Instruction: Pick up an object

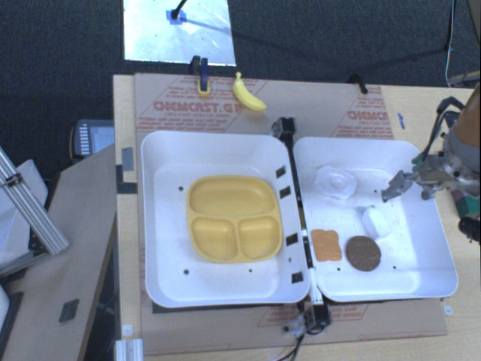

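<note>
The right bin [421, 277] holds a clear plastic cup [335, 181], a small white piece [375, 221], an orange flat slice [325, 244] and a brown round disc [363, 253]. My gripper [409, 192] hangs over this bin's right side, up and to the right of the white piece. Its fingers [392, 189] stand apart and open, with nothing between them. The left bin [161, 201] holds a yellow divided plate [231, 218].
A yellow toy banana [248, 95] lies on the cardboard behind the bins, beside a blue and yellow clamp [202, 77]. A black hinge strip [294, 209] runs between the two bins. A metal sheet [179, 22] lies further back.
</note>
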`<state>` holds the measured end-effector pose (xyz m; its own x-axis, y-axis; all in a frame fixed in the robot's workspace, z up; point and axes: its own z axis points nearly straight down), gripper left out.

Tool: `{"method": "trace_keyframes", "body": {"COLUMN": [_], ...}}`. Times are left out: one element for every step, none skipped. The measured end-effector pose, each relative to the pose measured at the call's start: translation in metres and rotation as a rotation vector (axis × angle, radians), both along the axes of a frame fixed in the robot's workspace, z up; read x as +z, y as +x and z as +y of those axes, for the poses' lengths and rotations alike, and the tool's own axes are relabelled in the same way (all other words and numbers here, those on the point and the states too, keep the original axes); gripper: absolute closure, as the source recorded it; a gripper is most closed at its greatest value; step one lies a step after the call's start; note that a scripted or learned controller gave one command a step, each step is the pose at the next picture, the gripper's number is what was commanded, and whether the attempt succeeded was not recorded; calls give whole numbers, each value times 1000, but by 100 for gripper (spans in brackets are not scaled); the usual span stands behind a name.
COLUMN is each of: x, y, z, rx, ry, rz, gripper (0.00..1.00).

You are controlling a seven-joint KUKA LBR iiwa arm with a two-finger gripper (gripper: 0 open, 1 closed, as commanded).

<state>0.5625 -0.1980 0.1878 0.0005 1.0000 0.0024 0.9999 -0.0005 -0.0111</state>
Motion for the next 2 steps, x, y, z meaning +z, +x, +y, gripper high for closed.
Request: {"method": "trace_keyframes", "body": {"x": [7, -41], "y": [3, -6], "z": [1, 2], "rx": [4, 2], "ry": [-3, -2], "rz": [-12, -9], "gripper": [0, 0]}}
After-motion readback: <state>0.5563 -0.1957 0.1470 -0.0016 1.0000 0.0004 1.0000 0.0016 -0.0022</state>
